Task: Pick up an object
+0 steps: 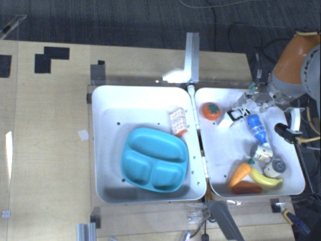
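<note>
My gripper (241, 112) hangs low over the far part of the right bin (220, 149), with the grey arm and its orange band (296, 54) coming in from the upper right. Just left of it lies a round orange-red fruit with a green top (210, 110). Directly below and to the right of the gripper, a blue bottle (257, 127) lies slanted. Near the bin's front sit a carrot (241, 172), a banana (266, 178), a red piece (247, 187) and a small can (263, 155). I see nothing held.
The left bin (108, 149) holds a blue divided plate (154, 158) and a small printed packet (177, 121) by the dividing wall. A metal post (192, 59) rises behind the bins. Cables and a black fitting (286, 132) crowd the right rim.
</note>
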{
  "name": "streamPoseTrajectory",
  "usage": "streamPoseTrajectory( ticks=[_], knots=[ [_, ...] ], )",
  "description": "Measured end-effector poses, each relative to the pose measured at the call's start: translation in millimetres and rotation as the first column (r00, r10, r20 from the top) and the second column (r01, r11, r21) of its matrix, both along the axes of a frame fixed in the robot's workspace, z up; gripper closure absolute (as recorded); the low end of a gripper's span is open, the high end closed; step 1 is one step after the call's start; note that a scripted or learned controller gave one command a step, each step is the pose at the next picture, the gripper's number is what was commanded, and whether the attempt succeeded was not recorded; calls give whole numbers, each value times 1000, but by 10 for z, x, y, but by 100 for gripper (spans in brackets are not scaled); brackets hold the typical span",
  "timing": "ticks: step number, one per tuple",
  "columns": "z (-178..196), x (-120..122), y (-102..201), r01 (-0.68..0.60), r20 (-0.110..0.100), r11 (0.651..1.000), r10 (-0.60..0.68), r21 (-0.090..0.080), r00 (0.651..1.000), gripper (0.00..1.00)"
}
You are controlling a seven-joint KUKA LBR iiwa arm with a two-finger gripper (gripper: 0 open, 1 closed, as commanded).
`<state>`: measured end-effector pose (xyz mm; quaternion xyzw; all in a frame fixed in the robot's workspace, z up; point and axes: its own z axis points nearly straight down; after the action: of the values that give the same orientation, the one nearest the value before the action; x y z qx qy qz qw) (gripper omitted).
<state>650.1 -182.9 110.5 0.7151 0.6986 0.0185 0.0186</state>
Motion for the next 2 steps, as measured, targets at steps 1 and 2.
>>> streamPoseTrajectory(
  ticks=[1, 2],
  knots=[
    [-8, -256, -174, 49, 2, 999, -49, -1, 999, 0],
    [1324, 57, -135, -167, -46, 986, 166, -2, 985, 0]
  ],
)
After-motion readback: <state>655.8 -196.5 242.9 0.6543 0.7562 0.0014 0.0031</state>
